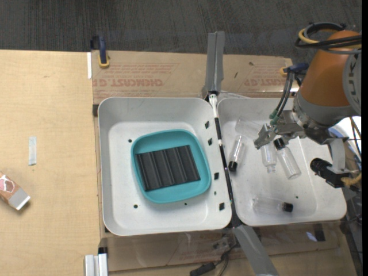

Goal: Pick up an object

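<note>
Plastic vials lie scattered across the right bin, all of them clear and hard to pick out against the white floor. One with a dark cap rests near the divider at about nine o'clock in that bin, a second capped vial lies toward six o'clock, and two more sit close together near the centre, directly under the claw. The left bin carries a teal tray with a dark ribbed insert, well apart from the arm.

Judging from the pose, the step in hand is the descent onto the central pair of vials. To do it well, the claw should straddle one vial across its narrow width, not along its length, and centre on that one alone; the two lie so close that a sloppy approach would likely nudge both or pinch between them. Smooth round plastic will probably roll or squirt out if caught off-centre, so a low, square closure is the safer bet.

Whether the claw is spread or pressed together cannot be told: its tips blur into dark fittings and the vials beneath. Nothing is visibly pinched. The arm's orange-banded wrist is cut off at the frame's three o'clock edge, and the vials' exact outlines are faint.
</note>
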Tool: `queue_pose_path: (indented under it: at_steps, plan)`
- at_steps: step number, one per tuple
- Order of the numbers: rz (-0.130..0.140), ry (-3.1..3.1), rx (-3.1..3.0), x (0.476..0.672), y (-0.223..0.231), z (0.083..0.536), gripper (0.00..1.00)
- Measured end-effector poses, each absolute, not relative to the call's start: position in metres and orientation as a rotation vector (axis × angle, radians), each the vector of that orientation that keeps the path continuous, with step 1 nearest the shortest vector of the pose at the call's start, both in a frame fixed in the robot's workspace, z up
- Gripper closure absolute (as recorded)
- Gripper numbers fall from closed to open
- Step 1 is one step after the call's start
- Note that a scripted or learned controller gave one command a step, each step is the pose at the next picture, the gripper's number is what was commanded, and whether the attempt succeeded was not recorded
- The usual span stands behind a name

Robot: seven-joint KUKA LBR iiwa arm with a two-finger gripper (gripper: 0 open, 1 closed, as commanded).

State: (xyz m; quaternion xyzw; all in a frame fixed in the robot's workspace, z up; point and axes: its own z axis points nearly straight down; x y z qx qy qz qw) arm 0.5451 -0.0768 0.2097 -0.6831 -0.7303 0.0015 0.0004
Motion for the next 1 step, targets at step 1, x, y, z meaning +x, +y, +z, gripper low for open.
queue_pose_path:
  at_steps: [1]
  plan:
    - [0.006,-2.334,-2.102,0.5881,-0.0402,0.2176,1.0]
